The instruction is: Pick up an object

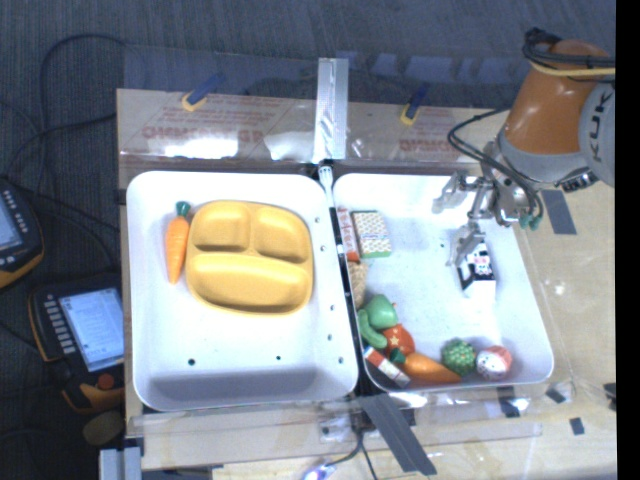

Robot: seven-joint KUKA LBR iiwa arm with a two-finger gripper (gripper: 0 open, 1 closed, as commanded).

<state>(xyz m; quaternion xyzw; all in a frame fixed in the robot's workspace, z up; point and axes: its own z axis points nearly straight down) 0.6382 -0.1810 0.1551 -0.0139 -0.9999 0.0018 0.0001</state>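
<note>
Hand over the right bin

You cannot tell its opening; a black-and-white object lies just below it, a patterned box well left.

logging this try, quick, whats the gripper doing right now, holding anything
gripper: over the right bin, just above a small black and white object; open or shut cannot be told, no grasp visible.

Bench, pale wood, carrying two shallow white bins side by side and touching: left bin toward 9 o'clock, right bin toward 3 o'clock. A clear plastic sheet lies at 12 o'clock, with dark tape strips near 3 o'clock.
</note>
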